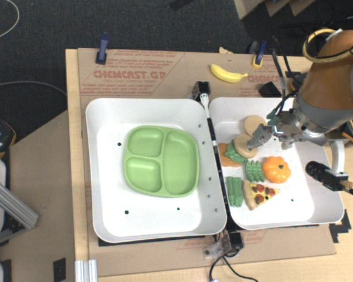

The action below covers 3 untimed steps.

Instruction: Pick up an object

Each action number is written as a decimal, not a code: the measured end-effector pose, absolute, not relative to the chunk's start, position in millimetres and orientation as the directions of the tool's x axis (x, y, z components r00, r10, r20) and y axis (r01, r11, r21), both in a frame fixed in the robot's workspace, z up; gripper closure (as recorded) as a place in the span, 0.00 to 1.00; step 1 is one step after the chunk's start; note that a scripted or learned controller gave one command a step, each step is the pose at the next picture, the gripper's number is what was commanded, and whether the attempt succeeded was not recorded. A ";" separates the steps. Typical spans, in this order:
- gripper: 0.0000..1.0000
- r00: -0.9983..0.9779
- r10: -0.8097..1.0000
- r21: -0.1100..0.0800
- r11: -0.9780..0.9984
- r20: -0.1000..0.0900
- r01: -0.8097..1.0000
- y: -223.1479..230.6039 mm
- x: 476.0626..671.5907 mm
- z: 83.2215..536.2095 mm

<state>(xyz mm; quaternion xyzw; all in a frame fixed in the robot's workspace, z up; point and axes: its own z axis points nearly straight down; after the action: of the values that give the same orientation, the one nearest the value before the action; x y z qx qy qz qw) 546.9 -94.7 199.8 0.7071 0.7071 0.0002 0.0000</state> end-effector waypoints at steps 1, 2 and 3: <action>0.00 -0.003 1.000 0.027 0.003 -0.006 1.000 -111.7 522.6 110.4; 0.00 0.001 1.000 -0.006 -0.001 0.003 1.000 -98.0 476.9 83.6; 0.00 0.000 1.000 0.004 0.000 -0.003 1.000 -91.9 501.2 84.9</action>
<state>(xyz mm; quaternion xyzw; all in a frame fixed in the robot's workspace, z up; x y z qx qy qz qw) 501.2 -91.9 84.9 0.7071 0.7071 0.0003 0.0022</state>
